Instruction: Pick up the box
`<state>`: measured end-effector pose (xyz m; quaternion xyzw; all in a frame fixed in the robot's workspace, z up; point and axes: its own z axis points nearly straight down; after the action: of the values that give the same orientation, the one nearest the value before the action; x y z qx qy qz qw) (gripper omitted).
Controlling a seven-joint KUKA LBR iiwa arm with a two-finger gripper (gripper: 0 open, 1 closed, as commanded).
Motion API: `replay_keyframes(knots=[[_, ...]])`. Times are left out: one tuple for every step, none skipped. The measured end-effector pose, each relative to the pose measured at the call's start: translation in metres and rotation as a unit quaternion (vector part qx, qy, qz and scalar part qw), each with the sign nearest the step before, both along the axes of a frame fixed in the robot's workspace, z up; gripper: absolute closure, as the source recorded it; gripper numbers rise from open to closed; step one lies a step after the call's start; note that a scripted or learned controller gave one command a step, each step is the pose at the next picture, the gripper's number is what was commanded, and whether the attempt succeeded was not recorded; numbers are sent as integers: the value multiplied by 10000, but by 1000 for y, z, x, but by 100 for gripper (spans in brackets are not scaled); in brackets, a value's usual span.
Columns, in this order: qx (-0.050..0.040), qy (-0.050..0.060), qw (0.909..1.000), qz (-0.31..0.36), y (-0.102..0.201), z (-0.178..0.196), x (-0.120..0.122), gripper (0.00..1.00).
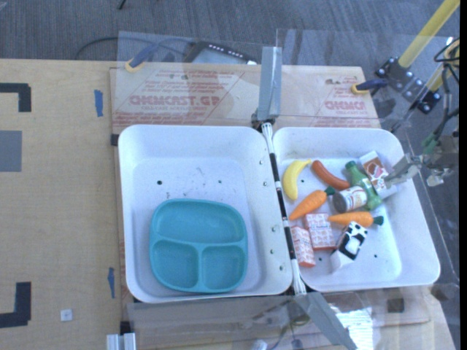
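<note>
Lying flat in right bin (408, 268), near its front-left, is the box (319, 232) (pink-red, small), just beside a red packet (301, 245) by the divider. Carrots (308, 204) and (350, 219) just behind it; banana (294, 177), sausage (329, 174), bottles (355, 197) further back. Black-white carton (348, 243) to box's right. Left bin (146, 152) has teal divided plate (198, 245). Hand (406, 170) at right bin's far-right edge, well apart from box; grip state: can't tell.

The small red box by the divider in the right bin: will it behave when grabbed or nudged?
Probably light and stiff: the small red box looks like a toy carton. It lies flat, so rolling is unlikely. It sits against the second box and the divider, so a push would likely shift both or jam.
</note>
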<state>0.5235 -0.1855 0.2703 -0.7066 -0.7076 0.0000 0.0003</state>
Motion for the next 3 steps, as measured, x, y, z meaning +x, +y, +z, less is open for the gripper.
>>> replay_keyframes(knots=[[1, 8, 9957, -923, 76, -111, 16, 0], [-33, -138, 9962, -855, 75, -152, 54, 0], [-9, -60, 9929, -1190, 85, -180, 132, 0]])
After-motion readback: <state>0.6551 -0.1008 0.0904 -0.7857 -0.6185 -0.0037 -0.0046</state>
